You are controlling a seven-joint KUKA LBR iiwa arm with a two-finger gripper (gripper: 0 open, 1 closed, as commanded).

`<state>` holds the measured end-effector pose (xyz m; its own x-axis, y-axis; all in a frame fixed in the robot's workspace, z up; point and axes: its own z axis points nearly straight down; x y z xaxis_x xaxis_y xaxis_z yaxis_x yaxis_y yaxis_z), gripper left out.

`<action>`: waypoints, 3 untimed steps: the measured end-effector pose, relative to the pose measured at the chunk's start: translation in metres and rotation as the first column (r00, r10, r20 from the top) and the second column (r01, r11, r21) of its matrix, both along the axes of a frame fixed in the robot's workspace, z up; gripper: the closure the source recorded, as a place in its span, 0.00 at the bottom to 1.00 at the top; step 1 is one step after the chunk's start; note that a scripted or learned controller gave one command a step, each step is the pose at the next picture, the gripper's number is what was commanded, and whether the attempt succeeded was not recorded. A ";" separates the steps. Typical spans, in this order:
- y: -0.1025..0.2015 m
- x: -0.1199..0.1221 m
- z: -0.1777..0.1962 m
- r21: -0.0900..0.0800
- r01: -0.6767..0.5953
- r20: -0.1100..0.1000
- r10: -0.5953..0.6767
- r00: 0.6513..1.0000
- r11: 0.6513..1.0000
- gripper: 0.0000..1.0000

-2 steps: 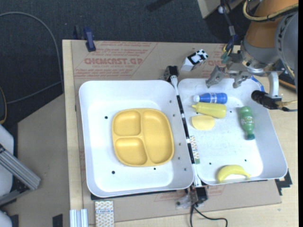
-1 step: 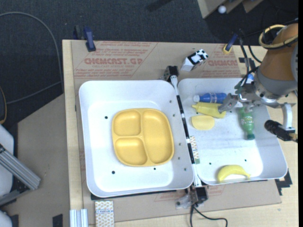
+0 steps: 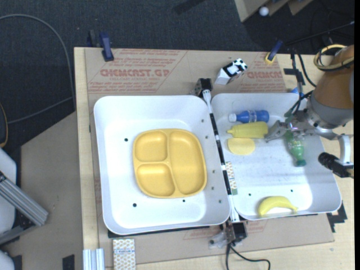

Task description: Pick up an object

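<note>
The gripper (image 3: 279, 130) is seen low in the right bin (image 3: 315, 196), just beside the yellow object (image 3: 247, 130) and near the green bottle (image 3: 296, 149), though its opening cannot be told.

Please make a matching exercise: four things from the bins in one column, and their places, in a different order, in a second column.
Things:
1. plate
2. banana
3. blue bottle
4. green bottle

Places:
A. near front edge of right bin
B. by far wall of right bin
C. middle of left bin
D. right part of right bin, by the gripper

Pairs: 1-C, 2-A, 3-B, 4-D
</note>
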<state>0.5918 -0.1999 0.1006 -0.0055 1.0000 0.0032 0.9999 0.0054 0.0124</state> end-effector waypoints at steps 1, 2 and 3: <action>-0.018 0.005 -0.004 0.002 -0.003 0.009 0.003 1.000 1.000 0.00; -0.023 0.006 0.008 -0.011 -0.002 0.017 0.002 1.000 1.000 1.00; 0.030 -0.005 0.036 -0.003 0.004 -0.011 -0.004 1.000 1.000 1.00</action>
<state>0.5871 -0.1699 0.1364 -0.0014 1.0000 0.0000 1.0000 0.0014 0.0010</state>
